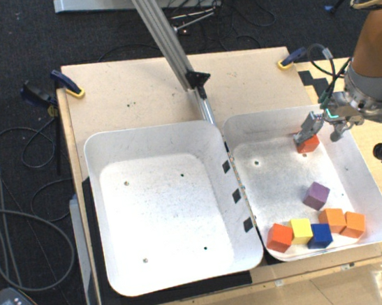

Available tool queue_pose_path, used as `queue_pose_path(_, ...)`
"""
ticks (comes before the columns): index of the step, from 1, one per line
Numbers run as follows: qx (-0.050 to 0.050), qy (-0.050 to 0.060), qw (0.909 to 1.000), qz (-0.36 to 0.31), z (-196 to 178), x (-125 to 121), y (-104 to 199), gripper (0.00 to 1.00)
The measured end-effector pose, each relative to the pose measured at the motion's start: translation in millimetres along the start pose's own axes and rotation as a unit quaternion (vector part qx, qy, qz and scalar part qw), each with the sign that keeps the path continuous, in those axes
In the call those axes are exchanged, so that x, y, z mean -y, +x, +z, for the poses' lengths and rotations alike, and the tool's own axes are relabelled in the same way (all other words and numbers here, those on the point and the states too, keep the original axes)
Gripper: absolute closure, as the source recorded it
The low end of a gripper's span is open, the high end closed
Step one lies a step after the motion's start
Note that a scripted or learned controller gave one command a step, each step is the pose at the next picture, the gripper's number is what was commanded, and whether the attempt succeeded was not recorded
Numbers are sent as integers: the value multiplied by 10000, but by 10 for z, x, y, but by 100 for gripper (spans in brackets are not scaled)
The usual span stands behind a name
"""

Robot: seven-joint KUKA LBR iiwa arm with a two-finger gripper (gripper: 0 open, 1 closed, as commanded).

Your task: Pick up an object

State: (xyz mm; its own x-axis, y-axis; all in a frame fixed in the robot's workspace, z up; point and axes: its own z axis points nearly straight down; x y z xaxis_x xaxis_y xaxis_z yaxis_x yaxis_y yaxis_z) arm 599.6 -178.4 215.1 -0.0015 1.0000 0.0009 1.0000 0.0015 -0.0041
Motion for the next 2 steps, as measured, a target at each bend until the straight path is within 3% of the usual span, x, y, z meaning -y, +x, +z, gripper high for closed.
queue_pose_path(1, 5, -15, 10000, -5, -22, -5, 1, 0)
queue_pose_path(2, 2, 3, 10000, 10, 435, 68, 13, 0)
